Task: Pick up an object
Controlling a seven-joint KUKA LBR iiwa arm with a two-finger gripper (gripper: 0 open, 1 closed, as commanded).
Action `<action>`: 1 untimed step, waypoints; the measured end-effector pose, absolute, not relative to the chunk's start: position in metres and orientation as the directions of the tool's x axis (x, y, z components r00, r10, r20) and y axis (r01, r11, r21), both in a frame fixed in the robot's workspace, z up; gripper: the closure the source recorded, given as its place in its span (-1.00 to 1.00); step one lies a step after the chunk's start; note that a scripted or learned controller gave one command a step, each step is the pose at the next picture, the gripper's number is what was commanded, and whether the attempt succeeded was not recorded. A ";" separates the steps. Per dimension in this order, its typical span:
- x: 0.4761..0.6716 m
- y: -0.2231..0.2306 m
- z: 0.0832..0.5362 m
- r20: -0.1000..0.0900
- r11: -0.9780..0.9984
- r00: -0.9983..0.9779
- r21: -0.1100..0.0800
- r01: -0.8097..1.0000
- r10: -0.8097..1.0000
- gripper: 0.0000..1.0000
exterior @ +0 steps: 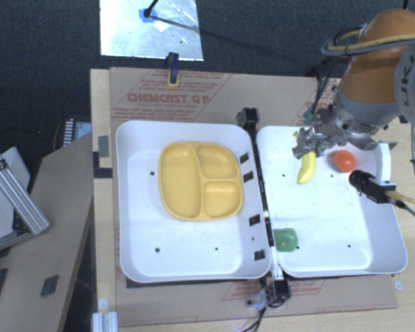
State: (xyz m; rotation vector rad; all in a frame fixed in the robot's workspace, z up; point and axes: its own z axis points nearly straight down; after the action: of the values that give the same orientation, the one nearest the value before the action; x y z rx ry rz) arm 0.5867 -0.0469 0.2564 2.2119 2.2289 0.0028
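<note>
A pale yellow, three-compartment plastic plate point(199, 180) fills the glossy white left bin point(135, 254). In the white right bin point(332, 254) lie a yellow banana point(306, 167), an orange-red round fruit point(343, 160) and, at its near-left corner, a small green block point(286, 239). Red lettering marks the tan cardboard sheet point(194, 95) beneath.

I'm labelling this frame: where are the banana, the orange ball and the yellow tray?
banana point(306, 168): camera view, middle of the fruit.
orange ball point(343, 160): camera view, its top.
yellow tray point(183, 182): camera view, large left compartment.
</note>
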 end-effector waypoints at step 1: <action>0.579 0.001 0.242 0.001 0.009 -0.009 0.001 1.000 1.000 1.00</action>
State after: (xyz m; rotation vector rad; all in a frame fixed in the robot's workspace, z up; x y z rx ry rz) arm 0.5794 0.0011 0.2424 2.2114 2.2316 0.0026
